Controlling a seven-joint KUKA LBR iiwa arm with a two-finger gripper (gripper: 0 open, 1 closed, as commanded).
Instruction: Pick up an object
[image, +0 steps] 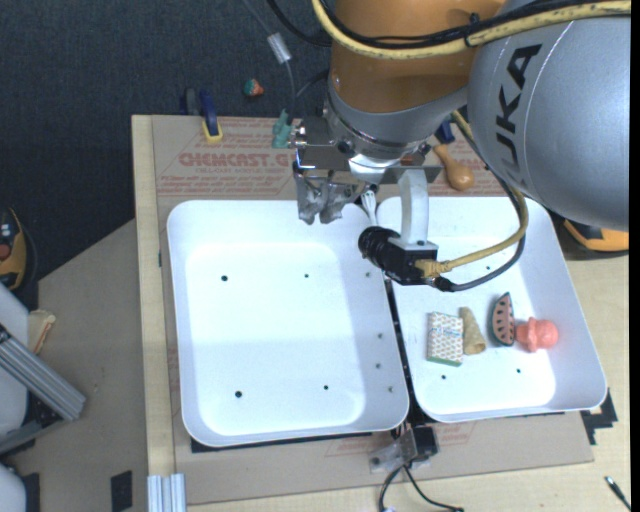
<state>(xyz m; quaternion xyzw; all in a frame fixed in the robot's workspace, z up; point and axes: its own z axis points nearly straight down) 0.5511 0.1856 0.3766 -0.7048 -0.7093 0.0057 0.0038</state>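
1. The left bin (270, 330) offers a wide bare white floor, open to approach from above over most of its area.
2. The gripper (322, 205) hangs over the left bin's far rim, crowding that edge.
3. A black fitting with a yellow cable (480, 255) crosses the right bin's (560, 290) far half, near the divide between the bins.
4. Four small things crowd the right bin's near part: a patterned block (445, 337), a tan piece (471, 331) touching it, a watermelon slice (501, 320) and a pink toy (538, 335), close together with narrow gaps.
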